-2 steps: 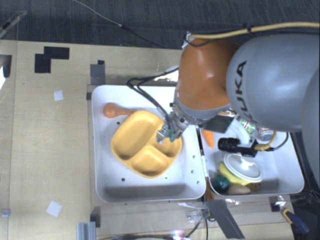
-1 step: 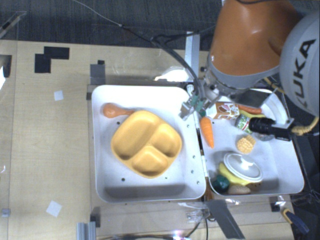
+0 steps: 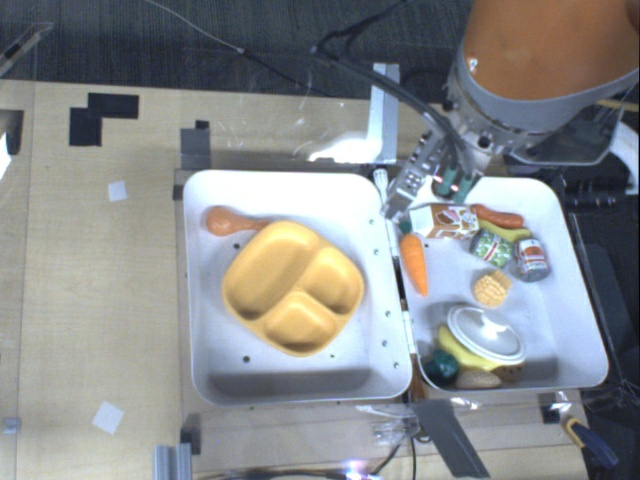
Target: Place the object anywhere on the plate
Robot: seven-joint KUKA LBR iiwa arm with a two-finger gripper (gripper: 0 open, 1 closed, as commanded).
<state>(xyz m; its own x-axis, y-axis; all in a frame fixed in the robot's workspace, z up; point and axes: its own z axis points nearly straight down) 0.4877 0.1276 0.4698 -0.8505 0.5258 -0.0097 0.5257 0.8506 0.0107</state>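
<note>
While the tool (image 3: 418,180) hangs over the right bin's (image 3: 585,313) far-left corner, grip state unclear, an orange carrot (image 3: 414,262) lies below; the yellow sectioned plate (image 3: 292,286) fills the left bin (image 3: 200,358).

The bench top (image 3: 110,298) was pale wood, lightly grained, with black block-shaped marks (image 3: 103,116) near its far left and small pale squares (image 3: 118,191) stuck here and there. Beyond its far edge lay dark carpet (image 3: 200,18), crossed by thin cables (image 3: 260,63). Metal brackets (image 3: 384,118) stood at the bench's middle. Light glared off a clear sheet (image 3: 330,148) by them.
</note>
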